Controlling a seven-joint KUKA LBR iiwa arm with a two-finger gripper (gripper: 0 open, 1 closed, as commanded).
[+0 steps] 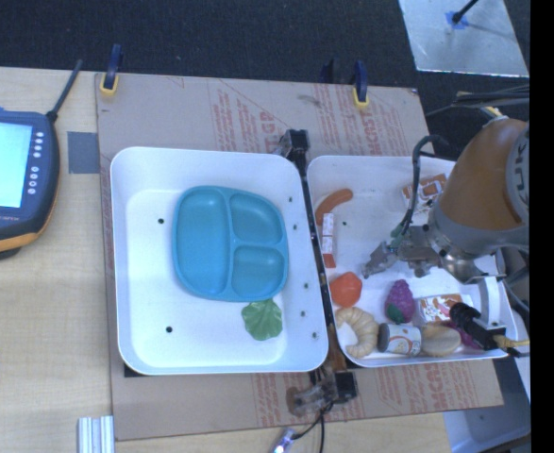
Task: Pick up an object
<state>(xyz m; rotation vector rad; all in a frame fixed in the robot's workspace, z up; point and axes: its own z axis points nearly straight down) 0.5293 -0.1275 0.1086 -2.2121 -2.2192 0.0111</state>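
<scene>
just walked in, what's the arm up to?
The grey KUKA arm with the orange band reaches in over the right white bin, its gripper low among toy foods: a purple grape bunch, an orange-red tomato, a sausage. Nothing is visibly held. The left white bin holds a blue divided plate and a green lettuce piece.

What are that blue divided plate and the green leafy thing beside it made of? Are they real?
The blue divided plate looks like moulded plastic: one even colour, rounded compartment walls, a dull matte surface. The green leafy thing looks like a toy lettuce leaf, probably plastic or rubber, given its uniform green and thick crinkled shape; the view cannot settle which.
</scene>
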